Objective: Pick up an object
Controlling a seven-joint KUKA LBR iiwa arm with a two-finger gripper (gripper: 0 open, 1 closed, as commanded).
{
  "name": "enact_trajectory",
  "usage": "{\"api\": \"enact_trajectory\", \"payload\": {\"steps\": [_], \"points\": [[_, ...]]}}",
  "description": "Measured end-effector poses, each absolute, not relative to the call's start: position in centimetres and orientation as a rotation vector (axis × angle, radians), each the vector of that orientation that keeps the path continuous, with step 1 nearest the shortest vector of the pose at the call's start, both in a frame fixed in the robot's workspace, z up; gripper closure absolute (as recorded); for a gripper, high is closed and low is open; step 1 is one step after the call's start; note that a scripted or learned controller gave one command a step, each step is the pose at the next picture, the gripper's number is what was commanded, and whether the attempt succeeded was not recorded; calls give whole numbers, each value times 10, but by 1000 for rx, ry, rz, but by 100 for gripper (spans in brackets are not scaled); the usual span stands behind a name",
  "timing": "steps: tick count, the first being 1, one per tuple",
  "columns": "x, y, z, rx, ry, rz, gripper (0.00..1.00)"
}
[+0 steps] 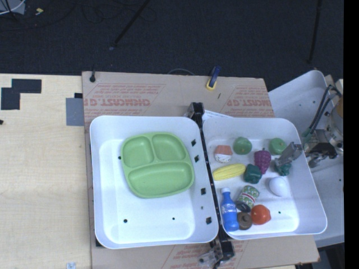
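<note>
The step in hand looks like the approach: the gripper (289,156) has its tip over the right edge of the right bin (305,206), reaching in from the arm's side, and nothing is lifted yet. The grey fingers point down and left toward a small teal piece (283,168) lying against the bin's right wall, with the green apple (277,145) just above it and the white egg (277,186) just below. The jaws: I cannot tell how far apart they stand, since the fingers merge into one grey shape, and nothing is visibly held between them; whether they touch the teal piece is also unclear. The other candidates crowd the middle of that bin: grapes (262,160), a corn cob (229,172), a blue bottle (228,209) at the near-left corner and a tomato (260,214) near the front edge. The left bin (106,206) carries a green tray (157,164). The next move probably calls for a straight descent onto one item, centred so the neighbours are not pushed aside, then a close and a lift clear of the wall.
</note>
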State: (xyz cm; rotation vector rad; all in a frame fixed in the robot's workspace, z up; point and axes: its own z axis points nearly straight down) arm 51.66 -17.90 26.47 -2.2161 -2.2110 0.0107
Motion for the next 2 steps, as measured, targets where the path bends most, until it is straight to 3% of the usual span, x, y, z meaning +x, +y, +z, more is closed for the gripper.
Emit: {"api": "enact_trajectory", "payload": {"steps": [1, 2], "points": [[519, -179, 271, -2220, -2219, 1, 0], [521, -179, 207, -2215, -2217, 6, 0]]}}
